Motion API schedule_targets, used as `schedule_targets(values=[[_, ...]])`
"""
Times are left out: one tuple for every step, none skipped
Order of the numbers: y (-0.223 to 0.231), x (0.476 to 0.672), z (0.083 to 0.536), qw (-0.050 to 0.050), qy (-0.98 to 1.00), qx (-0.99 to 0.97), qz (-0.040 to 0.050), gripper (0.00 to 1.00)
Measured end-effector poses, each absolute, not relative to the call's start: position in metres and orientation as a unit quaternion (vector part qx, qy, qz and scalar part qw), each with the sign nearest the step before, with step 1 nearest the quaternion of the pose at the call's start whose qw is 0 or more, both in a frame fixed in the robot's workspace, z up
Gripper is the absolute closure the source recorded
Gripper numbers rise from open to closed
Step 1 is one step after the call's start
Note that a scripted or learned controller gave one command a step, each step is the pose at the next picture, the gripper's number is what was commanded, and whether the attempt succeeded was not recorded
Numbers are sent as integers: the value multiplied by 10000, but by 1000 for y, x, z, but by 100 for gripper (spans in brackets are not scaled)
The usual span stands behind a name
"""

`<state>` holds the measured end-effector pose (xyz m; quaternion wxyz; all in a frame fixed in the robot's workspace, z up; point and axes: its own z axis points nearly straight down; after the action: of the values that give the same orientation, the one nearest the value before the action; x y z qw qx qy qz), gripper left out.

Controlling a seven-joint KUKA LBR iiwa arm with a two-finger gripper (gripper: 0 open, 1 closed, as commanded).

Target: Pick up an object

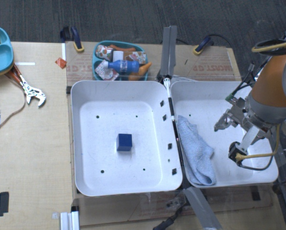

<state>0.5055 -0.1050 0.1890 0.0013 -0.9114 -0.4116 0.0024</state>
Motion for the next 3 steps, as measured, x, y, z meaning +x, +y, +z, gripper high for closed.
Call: schedule_targets(values=[[-170, 488, 220, -13, -4212, -9070, -9, 0], [-177, 484, 265, -3, -3036, -9528, 12, 0], [-178, 484, 273, 0, -3054, -9522, 35, 100]])
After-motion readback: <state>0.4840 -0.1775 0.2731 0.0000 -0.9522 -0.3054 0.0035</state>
